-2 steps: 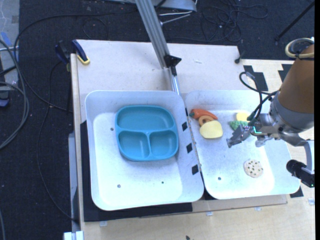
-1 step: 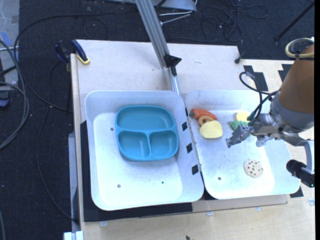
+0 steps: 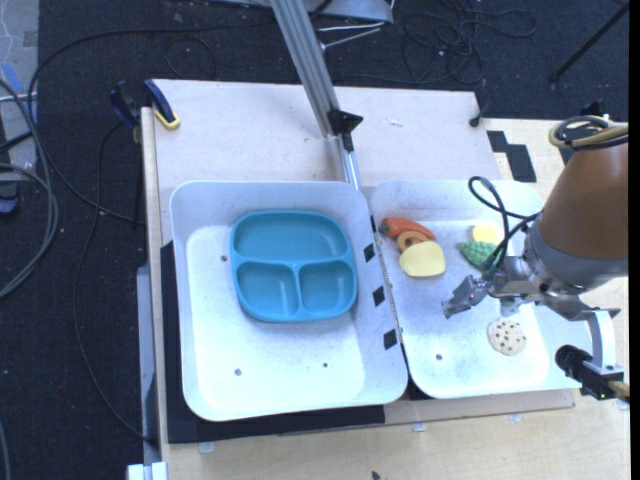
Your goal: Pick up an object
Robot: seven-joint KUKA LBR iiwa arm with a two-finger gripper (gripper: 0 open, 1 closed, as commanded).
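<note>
Clerk: Item one, going left to right?

Arm: Blue divided plate [image 3: 295, 265], in the left bin [image 3: 200, 368]. I take it as my landmark. It looks like stiff plastic, wide and shallow, awkward for me.

Clerk: Item two?

Arm: Right of the plate, in the right bin [image 3: 440, 373]: an orange carrot-like piece [image 3: 405, 229], and touching it just below, a pale yellow rounded piece [image 3: 423, 259]. I judge the yellow one light, smooth, maybe slippery; best pinched across its narrow width.

Clerk: Item three?

Arm: My claw [image 3: 462, 298], further right of the plate, hanging over bare bin floor. I cannot tell how far it is parted; nothing shows gripped in it.

Clerk: Item four?

Arm: Further right again, a green and yellow leafy piece [image 3: 481, 247], partly behind my cable. Probably light with uneven edges.

Clerk: Last?

Arm: A flat cookie [image 3: 507, 338], farthest from the plate, just beside my claw. Lying flat and thin, hard to get under; I judge it the poorest candidate.
</note>
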